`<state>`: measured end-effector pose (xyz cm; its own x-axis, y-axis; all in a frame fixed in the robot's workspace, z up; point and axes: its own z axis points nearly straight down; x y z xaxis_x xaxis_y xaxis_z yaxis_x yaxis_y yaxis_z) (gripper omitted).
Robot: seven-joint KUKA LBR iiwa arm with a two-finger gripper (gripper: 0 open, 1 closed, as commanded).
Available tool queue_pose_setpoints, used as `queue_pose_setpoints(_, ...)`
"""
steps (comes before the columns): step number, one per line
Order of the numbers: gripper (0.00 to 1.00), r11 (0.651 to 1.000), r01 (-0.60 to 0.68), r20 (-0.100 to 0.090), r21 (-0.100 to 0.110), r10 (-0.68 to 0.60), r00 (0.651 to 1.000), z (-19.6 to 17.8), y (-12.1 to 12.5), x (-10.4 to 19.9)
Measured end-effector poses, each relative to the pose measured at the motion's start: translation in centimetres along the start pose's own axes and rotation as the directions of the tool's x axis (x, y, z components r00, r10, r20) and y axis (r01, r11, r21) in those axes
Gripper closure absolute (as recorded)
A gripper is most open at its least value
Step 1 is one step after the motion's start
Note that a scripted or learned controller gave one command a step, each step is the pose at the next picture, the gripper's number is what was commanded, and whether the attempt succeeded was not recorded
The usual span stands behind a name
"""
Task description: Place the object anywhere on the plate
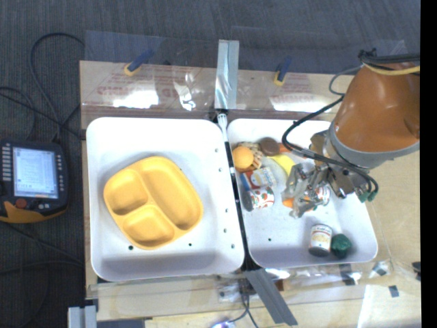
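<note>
A yellow plate (pixel 151 201) with three compartments lies in the left bin (pixel 102 142). My gripper (pixel 302 195) hangs low in the right bin (pixel 355 251), beside a cluster of small objects. An orange ball (pixel 242 157), a brown piece (pixel 268 146), a yellow piece (pixel 279 164) and a red-and-white can (pixel 259 197) lie just left of it. A small orange thing (pixel 289 200) sits right by the fingertips; whether it is between them is unclear.
A small jar with a yellow label (pixel 319 238) and a green object (pixel 341 245) sit at the right bin's front right. A black cable (pixel 300 132) loops from the wrist. A pendant (pixel 31 180) lies left of the bench.
</note>
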<state>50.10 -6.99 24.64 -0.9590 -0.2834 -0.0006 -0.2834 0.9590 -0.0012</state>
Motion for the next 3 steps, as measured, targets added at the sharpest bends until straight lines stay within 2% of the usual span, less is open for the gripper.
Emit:
queue_pose_setpoints(1,1.0,0.984,0.18,-0.002,-0.005,-0.18,0.984,5.1,10.7,-2.3)
queue_pose_setpoints(2,1.0,0.963,0.271,0.013,0.005,-0.271,0.963,-8.9,10.9,-7.3)
queue_pose_setpoints(3,1.0,0.984,0.178,-0.003,-0.005,-0.178,0.984,-2.2,18.2,-7.5)
